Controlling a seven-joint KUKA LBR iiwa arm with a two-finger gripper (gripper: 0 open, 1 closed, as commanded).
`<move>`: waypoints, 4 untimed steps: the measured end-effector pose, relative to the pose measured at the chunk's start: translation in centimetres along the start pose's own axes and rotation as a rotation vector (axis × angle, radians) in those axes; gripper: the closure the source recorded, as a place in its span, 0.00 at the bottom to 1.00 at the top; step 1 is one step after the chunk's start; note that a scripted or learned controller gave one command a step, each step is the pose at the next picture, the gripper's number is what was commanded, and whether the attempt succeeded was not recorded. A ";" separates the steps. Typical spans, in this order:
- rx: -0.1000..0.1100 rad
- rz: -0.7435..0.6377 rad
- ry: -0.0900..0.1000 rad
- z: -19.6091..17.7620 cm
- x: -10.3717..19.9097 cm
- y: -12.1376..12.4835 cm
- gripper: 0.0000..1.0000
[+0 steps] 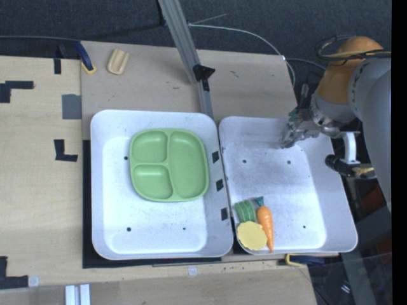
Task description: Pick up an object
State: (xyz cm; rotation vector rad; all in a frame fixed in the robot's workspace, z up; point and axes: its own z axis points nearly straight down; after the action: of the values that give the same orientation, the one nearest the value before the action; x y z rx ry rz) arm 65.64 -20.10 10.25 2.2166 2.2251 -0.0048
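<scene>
Carrot (266,226), orange and lying lengthwise, sat in the near left corner of the right bin (318,234), touching a round yellow piece (252,236) on its left, with a green toy (247,209) just behind the two. In the camera view the three formed one small cluster against the bin's left wall. The arm (346,81) reached in from the right, its orange band above the wrist, and its jaws (291,136) hung over the far part of the same bin, well apart from the cluster; whether they were spread or pressed together could not be told, and nothing showed between them. The left bin (108,234) held a green divided plate (170,164) with three compartments, lying flat toward the bin's far side. On the counter (38,170) behind the left bin lay a small tan block (117,61) and, near it, a blue and yellow clip (85,57). A grey pole (180,30) slanted down to the gap between the bins.
</scene>
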 end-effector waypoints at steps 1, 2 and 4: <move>-0.006 0.002 0.001 -6.1 0.1 0.8 1.00; -0.007 0.001 0.002 -11.6 1.0 0.4 1.00; -0.001 -0.001 0.004 -14.5 6.0 -1.7 1.00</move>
State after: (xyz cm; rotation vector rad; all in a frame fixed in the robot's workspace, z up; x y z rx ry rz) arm 63.97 -14.04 24.71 2.2166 2.2282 0.0014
